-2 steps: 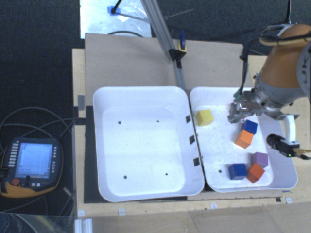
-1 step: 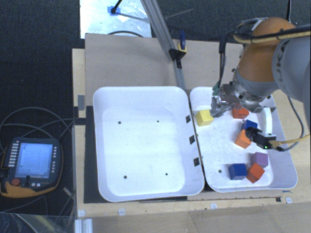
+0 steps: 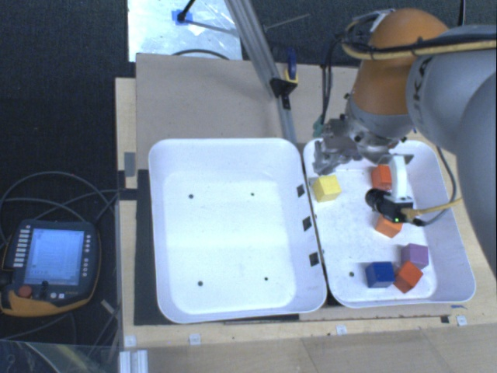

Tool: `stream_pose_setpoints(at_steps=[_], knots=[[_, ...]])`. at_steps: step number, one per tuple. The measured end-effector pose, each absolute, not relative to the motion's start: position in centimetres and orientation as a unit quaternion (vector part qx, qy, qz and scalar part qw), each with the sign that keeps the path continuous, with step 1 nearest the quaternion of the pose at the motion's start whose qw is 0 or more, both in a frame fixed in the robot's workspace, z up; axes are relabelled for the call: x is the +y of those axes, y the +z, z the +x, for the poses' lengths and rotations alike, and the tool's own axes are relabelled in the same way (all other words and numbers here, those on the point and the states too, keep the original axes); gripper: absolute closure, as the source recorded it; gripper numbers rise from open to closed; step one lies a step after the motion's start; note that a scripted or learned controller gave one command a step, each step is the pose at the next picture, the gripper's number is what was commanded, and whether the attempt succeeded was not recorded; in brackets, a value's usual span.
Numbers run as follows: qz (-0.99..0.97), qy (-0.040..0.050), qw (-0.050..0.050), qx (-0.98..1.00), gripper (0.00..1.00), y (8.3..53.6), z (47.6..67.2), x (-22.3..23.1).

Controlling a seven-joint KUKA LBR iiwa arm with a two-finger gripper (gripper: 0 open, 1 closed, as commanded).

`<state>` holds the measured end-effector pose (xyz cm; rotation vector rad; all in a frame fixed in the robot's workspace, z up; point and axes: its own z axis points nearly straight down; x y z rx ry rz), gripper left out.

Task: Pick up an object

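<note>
Gripper (image 3: 330, 160) low over right bin (image 3: 446, 282), at bin's 11 o'clock corner; finger state cannot tell. Yellow cube (image 3: 326, 187) just below gripper, at its 6 o'clock. Blue cube (image 3: 380, 274), orange cube (image 3: 408, 277), purple cube (image 3: 415, 254) clustered at bin's 5 o'clock.

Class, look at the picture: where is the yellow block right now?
The yellow block lies in the right bin, near its upper left corner, just below the gripper and left of the orange blocks.
</note>
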<state>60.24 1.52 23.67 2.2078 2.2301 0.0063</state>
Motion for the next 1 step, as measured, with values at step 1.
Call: stream_pose_setpoints(at_steps=[1], knots=[[0.703,0.0027,0.001,0.711,1.00,24.37,62.27,6.88]])
